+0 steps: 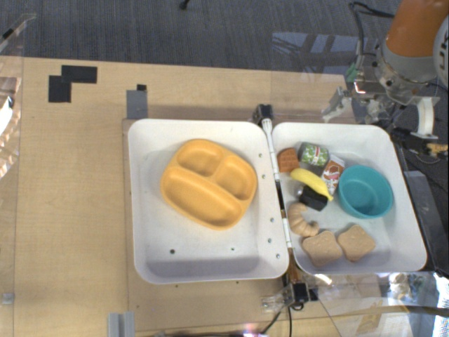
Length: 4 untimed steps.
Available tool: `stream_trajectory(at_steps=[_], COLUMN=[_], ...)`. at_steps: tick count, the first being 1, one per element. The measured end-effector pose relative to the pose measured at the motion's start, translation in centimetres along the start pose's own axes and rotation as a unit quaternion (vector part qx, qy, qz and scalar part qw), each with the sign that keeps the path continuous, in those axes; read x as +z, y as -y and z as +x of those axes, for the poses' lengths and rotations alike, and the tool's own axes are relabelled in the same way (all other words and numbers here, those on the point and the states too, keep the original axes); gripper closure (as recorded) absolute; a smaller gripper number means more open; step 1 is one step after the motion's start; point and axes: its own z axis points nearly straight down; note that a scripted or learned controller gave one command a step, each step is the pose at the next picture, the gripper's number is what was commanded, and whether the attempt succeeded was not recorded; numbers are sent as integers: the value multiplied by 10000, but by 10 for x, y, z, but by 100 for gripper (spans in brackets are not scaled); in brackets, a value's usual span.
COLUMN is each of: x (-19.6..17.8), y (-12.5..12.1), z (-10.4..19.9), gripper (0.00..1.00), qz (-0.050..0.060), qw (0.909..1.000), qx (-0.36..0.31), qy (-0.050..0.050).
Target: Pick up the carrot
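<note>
Above the far rim of the right bin, the hand hangs under the orange-banded arm, clear of the contents. Whether it is open or closed cannot be told at this slant; nothing is seen in its hold.

Nearest below it in the bin lies a teal bowl. Further left are a green can and a banana. No item reads plainly as the target. The likeliest carrot is the orange-brown piece at the bin's far-left corner, close against the dividing wall and just beside the can. Bread slices lie at the near side. The left bin bears a yellow plate.

Assessment: the step in hand is the approach. The hand should cross the bin to that corner and descend upright. The grip should close along the wall, since wall and can leave little room on the other line. The hold should be confirmed before lifting.
</note>
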Motion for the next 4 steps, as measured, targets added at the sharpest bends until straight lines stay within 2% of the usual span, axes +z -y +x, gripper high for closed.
stream_trajectory(at_steps=[1,2,3,4], x=[87,86,86,85], y=[62,126,103,66], z=[40,110,189,132], gripper=[0,0,0,0], qz=[21,20,20,7], qw=[9924,9953,9996,9999], qx=[-1226,-963,276,-134], qy=[-9,-26,-17,11])
